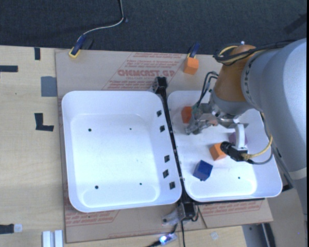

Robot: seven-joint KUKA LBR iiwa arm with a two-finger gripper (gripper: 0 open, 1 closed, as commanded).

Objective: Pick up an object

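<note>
The grey arm with its orange band (232, 84) reaches in from the right and bends down over the right-hand shallow white plastic bin (257, 187); beside it, sharing a black-clipped divider, sits the left-hand shallow white plastic bin (77, 138), both resting on a brown cardboard sheet (139, 73) on the pale wooden bench (20, 163). The two-finger gripper (193, 127) hangs low in the upper left part of the right bin; whether its fingers are spread or closed cannot be told from this slant. A small orange-red block (186, 114) lies just beside the gripper, toward the divider, partly hidden by it; a blue cube (202, 170) lies nearer the front of that bin, well apart from the gripper; an orange cube (217, 151) sits between them, to the right. Another small orange cube (191, 65) rests on the cardboard behind the bins.
</note>
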